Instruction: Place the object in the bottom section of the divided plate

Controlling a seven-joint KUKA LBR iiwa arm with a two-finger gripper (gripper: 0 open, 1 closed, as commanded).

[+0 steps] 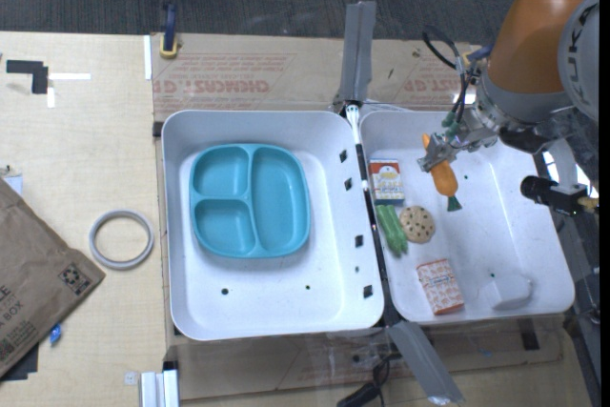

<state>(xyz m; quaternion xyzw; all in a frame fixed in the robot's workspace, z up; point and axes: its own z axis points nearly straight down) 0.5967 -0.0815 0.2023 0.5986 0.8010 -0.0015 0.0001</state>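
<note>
Camera view: gripper (440,154) closed on small orange carrot (445,180) with green tip, above right bin (534,300).

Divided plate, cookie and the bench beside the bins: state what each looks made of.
Divided plate: probably moulded plastic, uniform teal with a soft sheen.
Cookie: tan with dark specks; real or toy, cannot tell.
Bench: likely wood or plywood, pale, matte, faint grain.
</note>
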